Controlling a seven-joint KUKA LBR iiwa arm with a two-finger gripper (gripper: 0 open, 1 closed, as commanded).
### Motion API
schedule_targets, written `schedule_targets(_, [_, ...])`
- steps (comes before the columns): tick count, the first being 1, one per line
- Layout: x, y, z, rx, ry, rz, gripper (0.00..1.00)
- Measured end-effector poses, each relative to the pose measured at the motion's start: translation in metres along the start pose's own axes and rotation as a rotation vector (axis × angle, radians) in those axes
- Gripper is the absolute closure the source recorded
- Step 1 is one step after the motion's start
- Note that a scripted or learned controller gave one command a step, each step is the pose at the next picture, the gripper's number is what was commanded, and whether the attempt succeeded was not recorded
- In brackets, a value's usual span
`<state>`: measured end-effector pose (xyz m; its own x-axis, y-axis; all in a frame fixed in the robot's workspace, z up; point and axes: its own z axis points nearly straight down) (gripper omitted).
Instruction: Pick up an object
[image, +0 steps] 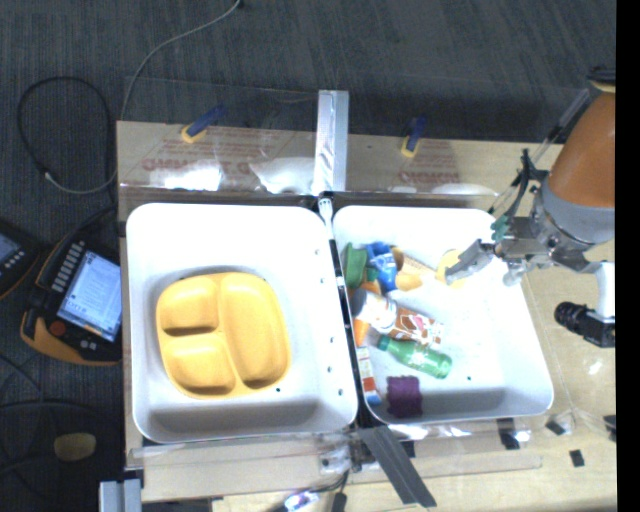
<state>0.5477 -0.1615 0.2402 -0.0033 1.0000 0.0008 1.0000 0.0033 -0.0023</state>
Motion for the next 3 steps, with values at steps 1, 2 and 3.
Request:
schedule_targets(1, [0.059,-0.012,0.081,0.002,0.000,-0.070,0.00])
schedule_targets(2, [0.053,-0.006,0.149,-0.014,-0.007,-0.235,0.00])
schedule_targets(3, [0.039,-0.041,0.149,-0.020,-0.008,-0.303,0.00])
